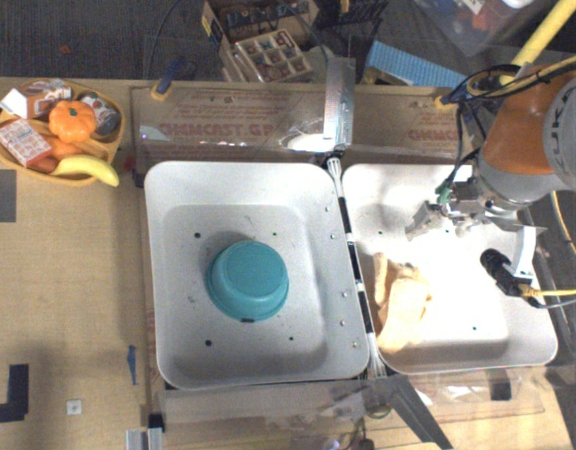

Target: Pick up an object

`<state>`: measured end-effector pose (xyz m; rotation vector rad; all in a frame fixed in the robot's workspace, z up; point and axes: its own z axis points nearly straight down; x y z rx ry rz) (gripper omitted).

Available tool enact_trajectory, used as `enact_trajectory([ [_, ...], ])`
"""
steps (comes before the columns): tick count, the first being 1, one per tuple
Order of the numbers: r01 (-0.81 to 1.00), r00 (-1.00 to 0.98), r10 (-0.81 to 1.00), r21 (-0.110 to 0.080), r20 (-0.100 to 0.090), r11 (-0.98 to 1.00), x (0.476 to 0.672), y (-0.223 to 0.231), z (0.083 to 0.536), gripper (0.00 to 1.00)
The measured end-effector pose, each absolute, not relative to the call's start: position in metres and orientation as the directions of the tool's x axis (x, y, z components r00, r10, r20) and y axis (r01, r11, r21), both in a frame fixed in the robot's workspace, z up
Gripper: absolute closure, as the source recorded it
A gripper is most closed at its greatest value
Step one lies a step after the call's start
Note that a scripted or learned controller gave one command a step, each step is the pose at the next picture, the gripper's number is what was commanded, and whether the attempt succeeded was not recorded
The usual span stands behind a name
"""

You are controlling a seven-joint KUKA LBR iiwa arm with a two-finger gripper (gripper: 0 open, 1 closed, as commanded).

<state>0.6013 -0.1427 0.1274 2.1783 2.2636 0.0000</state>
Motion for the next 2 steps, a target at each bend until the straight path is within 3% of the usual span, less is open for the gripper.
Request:
enact_trajectory([
  [1, 0.999, -0.035, 0.999, 0.004, -0.001, 0.035, 0.602, -0.145, 0.138, 1.00],
  [2, 0.996, -0.091, 0.996, 0.000, 0.001, 0.091, 0.567, -0.140, 0.159, 1.00],
])
